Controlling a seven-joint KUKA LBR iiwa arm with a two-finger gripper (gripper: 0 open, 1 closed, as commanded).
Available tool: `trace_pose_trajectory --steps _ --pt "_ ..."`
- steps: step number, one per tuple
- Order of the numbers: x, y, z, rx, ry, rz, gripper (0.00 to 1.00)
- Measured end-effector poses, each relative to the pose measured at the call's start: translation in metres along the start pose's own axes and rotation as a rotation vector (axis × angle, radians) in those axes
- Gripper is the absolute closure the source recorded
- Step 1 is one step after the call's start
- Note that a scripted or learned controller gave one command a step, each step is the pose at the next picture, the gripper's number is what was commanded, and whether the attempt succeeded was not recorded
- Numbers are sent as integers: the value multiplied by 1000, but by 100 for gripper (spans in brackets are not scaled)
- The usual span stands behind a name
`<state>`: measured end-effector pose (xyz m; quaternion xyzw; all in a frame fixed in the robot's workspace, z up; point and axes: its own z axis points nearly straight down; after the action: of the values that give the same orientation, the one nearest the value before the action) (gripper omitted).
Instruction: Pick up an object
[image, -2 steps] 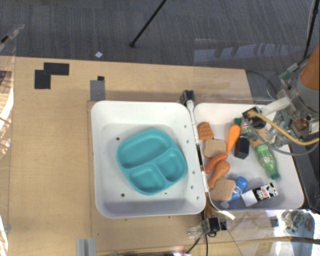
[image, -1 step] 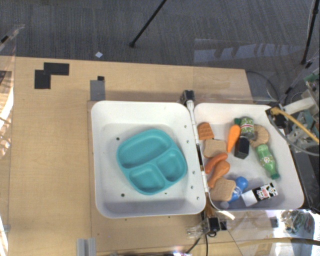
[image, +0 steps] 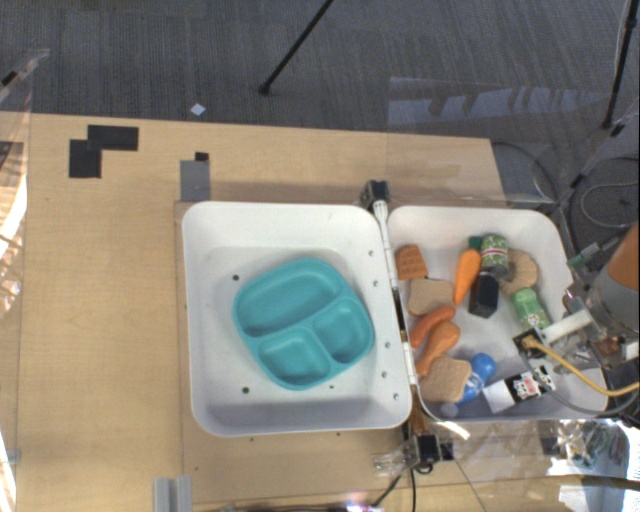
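While the toy foods — carrot, bread slices, blue ball — lie heaped in your right bin, the arm sits at its right rim; grip state cannot be told. Left bin holds a teal divided plate.

A wooden bench, two white bins and a teal plate

The pale wooden bench bears a left bin and a right bin set side by side, their inner rims touching. A teal plate with three compartments lies tilted in the middle of the left bin. Far left on the bench sits a black L-shaped tape mark, with a grey block just beyond the left bin's far corner. Grey carpet lies beyond the bench, crossed by a thin dark rod.
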<state>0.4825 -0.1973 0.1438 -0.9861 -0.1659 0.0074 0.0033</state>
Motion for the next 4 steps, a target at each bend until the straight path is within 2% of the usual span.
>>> trace_pose_trajectory --steps 1,2,3,4 --pt "58 -12 15 -7 12 -179 100" --pt "16 -30 -57 -7 17 122 100" --pt "185 2 37 -3 9 -99 100" --pt "147 -54 -29 -5 18 23 100"
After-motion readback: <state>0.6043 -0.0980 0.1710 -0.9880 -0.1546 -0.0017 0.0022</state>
